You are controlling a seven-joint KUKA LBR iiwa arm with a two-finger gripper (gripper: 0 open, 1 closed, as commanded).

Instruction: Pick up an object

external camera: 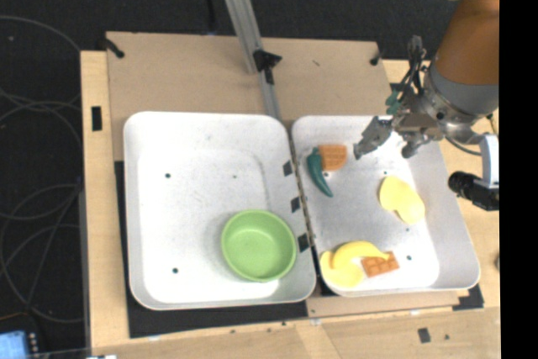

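My gripper (387, 150) hangs over the back of the right bin (437, 181), its two fingers spread open with nothing between them. Just left of it lies an orange block (334, 156), touching a teal curved piece (319, 171). A pale yellow disc (400, 199) rests below the gripper. Near the front of that bin sits a yellow banana-like shape (346, 257) with a small orange waffle piece (379, 265) against it. A green bowl (258, 244) stands at the front right of the left bin (168, 164).
A grey metal pole (241, 13) slants down from the top to the seam between the bins. The arm's orange band (471, 38) and grey wrist loom at the right edge. Brown board surrounds the bins.
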